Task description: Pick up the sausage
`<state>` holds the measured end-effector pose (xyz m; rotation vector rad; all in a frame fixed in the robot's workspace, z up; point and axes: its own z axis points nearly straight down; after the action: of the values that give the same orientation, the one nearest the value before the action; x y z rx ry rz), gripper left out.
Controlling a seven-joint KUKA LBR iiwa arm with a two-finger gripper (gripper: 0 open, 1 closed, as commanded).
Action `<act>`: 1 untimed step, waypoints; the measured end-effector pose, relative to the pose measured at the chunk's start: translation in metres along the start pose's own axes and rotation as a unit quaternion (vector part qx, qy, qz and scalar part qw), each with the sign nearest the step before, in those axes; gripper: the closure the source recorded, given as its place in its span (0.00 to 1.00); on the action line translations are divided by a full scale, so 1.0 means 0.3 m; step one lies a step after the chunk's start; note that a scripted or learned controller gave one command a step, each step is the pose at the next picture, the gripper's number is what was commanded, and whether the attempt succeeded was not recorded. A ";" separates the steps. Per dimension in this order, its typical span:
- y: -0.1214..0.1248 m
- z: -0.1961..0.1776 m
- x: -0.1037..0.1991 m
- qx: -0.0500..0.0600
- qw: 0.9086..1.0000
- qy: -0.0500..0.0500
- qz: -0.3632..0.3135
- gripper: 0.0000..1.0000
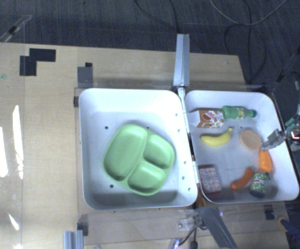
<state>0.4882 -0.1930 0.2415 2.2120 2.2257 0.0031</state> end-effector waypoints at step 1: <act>0.020 0.509 0.154 -0.005 0.997 -0.001 -0.076 0.00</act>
<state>0.4947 -0.1470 0.0889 2.0317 2.3813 0.0109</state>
